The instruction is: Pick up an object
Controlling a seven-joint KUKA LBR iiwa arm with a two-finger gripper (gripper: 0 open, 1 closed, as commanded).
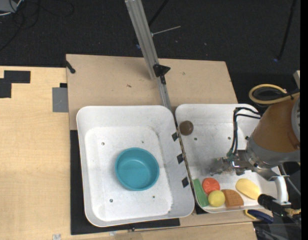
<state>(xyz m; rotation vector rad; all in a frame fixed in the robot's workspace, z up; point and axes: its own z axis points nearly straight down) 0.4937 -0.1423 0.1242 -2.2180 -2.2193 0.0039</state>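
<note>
- Fingers: can't tell how far apart. Gripper (pixel 221 165) is a dark blur low over the right bin (pixel 214 115) floor, and nothing is visible between the tips, so I'd call it no grasp.
- Camera view: arm (pixel 275 129) comes in from the right, wrist over the right bin's middle.
- Candidates sit in a cluster at that bin's near edge: red piece (pixel 211 185), yellow-green ball (pixel 216 198), brown piece (pixel 233 198), yellow piece (pixel 248 188), green strip (pixel 199 193) along the divider side.
- Key relation: red piece lies just toward the camera from the gripper, close but apart; it looks roundish, with no clear long axis.
- Brown ball (pixel 186 128) is well apart, at the bin's far left corner.
- Left bin (pixel 94 119) holds a teal bowl (pixel 137 168), far from the gripper.
- Judgement: nearest pick is the red piece; crowding by the ball and strip risks a bad close.
</note>
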